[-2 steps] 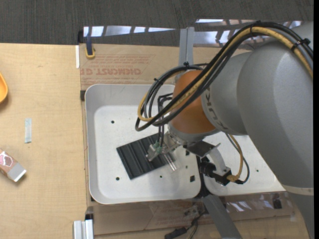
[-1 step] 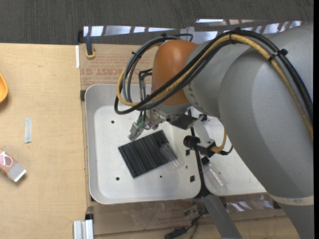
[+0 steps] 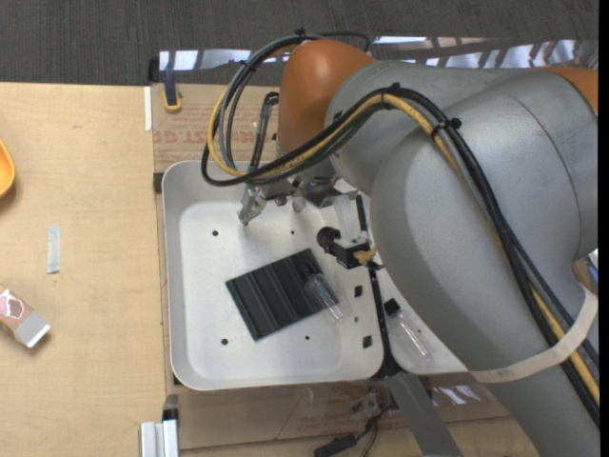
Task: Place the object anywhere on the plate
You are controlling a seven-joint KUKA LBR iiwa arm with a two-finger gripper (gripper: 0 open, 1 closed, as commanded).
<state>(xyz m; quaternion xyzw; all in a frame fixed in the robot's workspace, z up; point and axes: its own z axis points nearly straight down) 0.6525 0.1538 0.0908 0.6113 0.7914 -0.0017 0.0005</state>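
Tool (image 3: 273, 201) above white bin (image 3: 190, 284) (wooden bench (image 3: 86, 160)), dark carpet (image 3: 95, 17)

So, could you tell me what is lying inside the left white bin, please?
A black ribbed plate lies flat on the left white bin floor, with a small clear object at its right edge. The arm covers the bin's right side and the neighbouring bin.
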